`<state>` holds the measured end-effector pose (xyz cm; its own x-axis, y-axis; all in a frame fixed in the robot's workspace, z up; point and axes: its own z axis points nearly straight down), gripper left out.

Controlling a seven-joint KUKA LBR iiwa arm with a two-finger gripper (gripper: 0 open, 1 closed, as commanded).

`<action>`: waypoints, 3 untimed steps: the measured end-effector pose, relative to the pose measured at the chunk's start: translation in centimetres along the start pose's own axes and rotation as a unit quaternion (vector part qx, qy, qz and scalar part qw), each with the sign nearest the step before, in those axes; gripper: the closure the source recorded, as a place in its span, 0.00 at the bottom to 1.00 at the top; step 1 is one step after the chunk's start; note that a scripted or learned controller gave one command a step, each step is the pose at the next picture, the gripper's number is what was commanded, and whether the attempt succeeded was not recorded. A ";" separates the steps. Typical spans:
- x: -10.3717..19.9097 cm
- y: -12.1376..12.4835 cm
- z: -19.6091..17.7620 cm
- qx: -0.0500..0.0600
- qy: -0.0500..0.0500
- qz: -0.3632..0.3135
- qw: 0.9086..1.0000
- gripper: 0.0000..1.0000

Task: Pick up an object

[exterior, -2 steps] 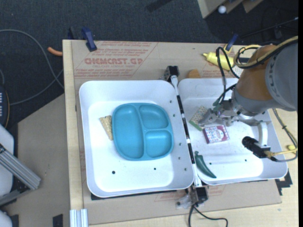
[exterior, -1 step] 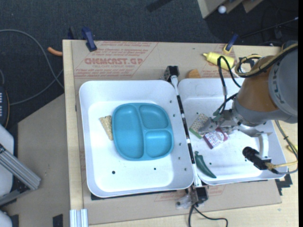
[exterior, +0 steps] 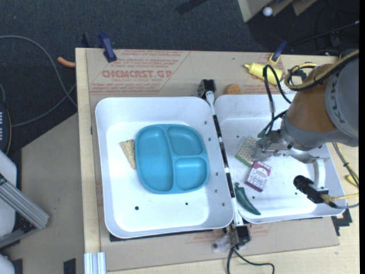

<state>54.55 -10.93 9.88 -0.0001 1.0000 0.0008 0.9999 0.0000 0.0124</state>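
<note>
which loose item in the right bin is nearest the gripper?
The speckled green-grey flat pad, right beside the gripper. The small pink-and-white packet lies below it; the dark green curved piece sits by the bin's lower-left corner.

The single camera sat fixed above the bench (exterior: 171, 67), looking down at a slant — the far edge of the bench lay toward the top of the frame, with dark floor beyond it. It stood far enough off to take in both white bins whole: the left bin (exterior: 114, 153) filled the centre, the right bin (exterior: 285, 201) the right side. The arm (exterior: 319, 107) entered from the right edge — close under the lens, looming large.
</note>
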 end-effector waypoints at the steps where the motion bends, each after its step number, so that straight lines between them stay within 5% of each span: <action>1: 0.0 0.0 0.0 0.000 0.000 0.000 1.000 0.00; 2: 1.8 -2.5 1.4 0.007 0.000 0.000 1.000 0.00; 3: -2.7 1.4 1.4 0.006 -0.001 0.000 1.000 0.00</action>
<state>56.01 -13.66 8.47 0.0008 1.0000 -0.0014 1.0000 -0.0008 0.0012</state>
